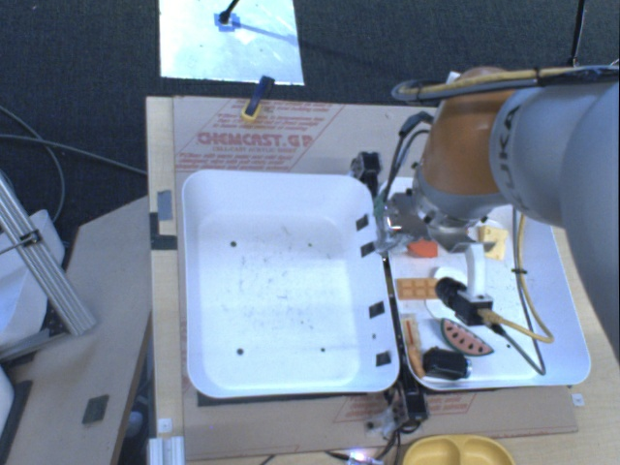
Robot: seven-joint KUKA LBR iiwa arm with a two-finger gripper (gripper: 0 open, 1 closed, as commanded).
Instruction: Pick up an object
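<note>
- We judge the step in hand to be the approach to a grasp. The gripper (395, 229) sits just beside the orange block (422, 250), on the block's side toward the wall between the bins, so we take that block as the likeliest target.
- To do this well, we would centre the gripper over the orange block before going down. It looks offset toward the dividing wall, and a descent from there risks catching the rim or only clipping the block's edge.
- We would come straight down and close across the block's shorter side, because the waffle piece (417, 289) lies near it and could be nudged.
- We cannot tell whether the gripper is open or closed, because the arm (542, 153) covers it from above. We see no object held.
- The orange block looks small, squat and boxy, in a solid orange-red. It lies flat on the floor of the right bin (572, 356), close to the dividing wall, and the wrist may hide part of it.
- The waffle piece lies toward the bench's near edge from the block. It is tan, flat and gridded.
- Further the same way, well apart from the block, lie a watermelon slice (465, 337), a thin orange stick (411, 342) along the wall, and a black object (446, 363).
- A pale yellow piece (495, 242) sits near the block, on its side away from the wall.
- Across the wall from the block is the left bin (281, 289).
</note>
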